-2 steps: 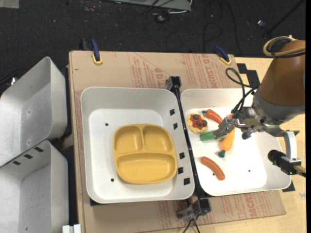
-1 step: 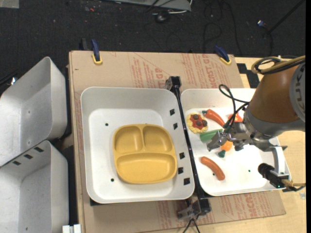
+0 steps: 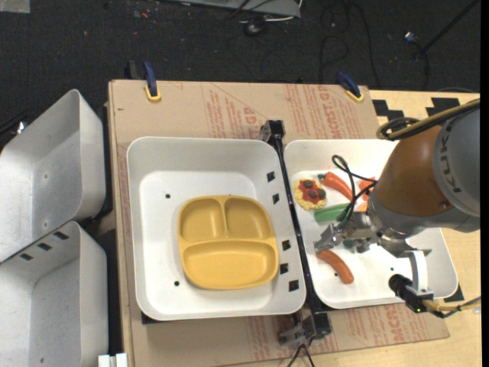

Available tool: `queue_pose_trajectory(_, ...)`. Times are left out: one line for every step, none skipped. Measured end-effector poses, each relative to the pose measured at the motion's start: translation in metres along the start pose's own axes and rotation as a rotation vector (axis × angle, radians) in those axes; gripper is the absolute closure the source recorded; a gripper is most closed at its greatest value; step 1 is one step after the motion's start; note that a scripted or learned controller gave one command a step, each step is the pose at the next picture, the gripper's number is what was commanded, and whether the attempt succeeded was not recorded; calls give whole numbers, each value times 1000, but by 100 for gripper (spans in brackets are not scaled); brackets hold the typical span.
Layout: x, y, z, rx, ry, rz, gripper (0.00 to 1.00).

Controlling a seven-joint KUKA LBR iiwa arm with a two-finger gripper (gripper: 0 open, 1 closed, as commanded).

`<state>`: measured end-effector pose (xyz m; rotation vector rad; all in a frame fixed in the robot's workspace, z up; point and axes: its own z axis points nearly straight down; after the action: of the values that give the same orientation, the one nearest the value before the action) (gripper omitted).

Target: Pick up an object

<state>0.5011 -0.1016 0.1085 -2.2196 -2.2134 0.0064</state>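
The arm [image 3: 428,182] is reaching into the right bin [image 3: 447,270] from the right, and the gripper [image 3: 344,239] is hanging low over the toy food there; whether it is apart or clamped, the view is not showing, since the wrist and dark cabling are covering the tips. The likely target is the orange-red sausage [image 3: 336,266], lying flat on the bin floor just below the gripper and apparently not held. Close by are sitting a small pizza [image 3: 311,193], a carrot [image 3: 336,183] and a green piece [image 3: 330,213], all bunched near the divider between the bins. Risks as judged from here: the gripper is sitting between the sausage and the green piece, so a closing move may be catching neither, or nudging the sausage sideways; the sausage is round and smooth-looking, so it may be rolling or slipping out on lift; the loose cable [image 3: 348,176] may be snagging a neighbour. The yellow divided plate [image 3: 228,241] is resting in the left bin [image 3: 153,205], well apart. Readable writing: red mirrored print on the cardboard [image 3: 229,102] under the bins, not fully legible, and "KUK" on the arm's grey shell.
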Motion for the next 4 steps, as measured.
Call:
queue_pose_trajectory(0,2,-14,-9,-2,1,100)
queue_pose_trajectory(1,5,-77,-15,-4,-5,100)
queue_pose_trajectory(1,6,-107,-13,-4,-5,100)
queue_pose_trajectory(50,16,-110,-9,-1,-11,100)
